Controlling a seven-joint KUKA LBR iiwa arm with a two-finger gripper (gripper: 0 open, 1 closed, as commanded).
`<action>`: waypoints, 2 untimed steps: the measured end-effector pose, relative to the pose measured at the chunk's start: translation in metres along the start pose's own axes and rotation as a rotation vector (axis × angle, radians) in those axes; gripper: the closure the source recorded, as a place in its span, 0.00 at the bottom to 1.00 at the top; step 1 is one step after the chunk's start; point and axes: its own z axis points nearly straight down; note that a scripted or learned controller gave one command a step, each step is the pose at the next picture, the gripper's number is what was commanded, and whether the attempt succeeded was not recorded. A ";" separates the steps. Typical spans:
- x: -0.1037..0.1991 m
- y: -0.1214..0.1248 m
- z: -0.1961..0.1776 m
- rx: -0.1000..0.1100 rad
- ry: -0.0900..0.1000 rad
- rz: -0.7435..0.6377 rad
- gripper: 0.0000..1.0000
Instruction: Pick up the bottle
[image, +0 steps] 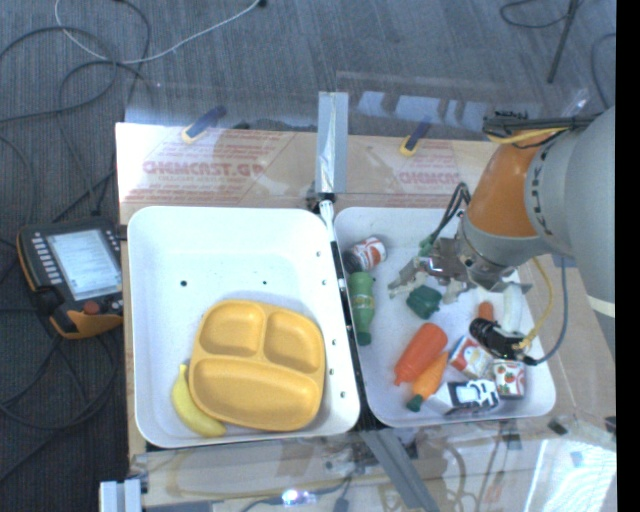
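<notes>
Hanging low over the right bin (395, 405), the gripper (428, 277) has its metal fingers (407, 279) spread apart with nothing between them, their tips just above a small dark green object (424, 300). The grey arm (560, 190) comes in from the right, its orange band (503, 198) directly above the wrist, the wrist bent down toward the bin floor. The bottle (360, 303) is green with a lighter label, lying on its side along the left wall of the right bin, well left of the gripper. An orange carrot (420, 352) lies below the gripper. The left bin (160, 250) holds a yellow divided tray (260, 365) and a banana (190, 405).
</notes>
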 end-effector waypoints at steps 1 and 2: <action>0.002 0.000 -0.008 0.003 0.003 -0.002 1.00; 0.001 0.000 -0.008 0.003 0.002 -0.001 0.00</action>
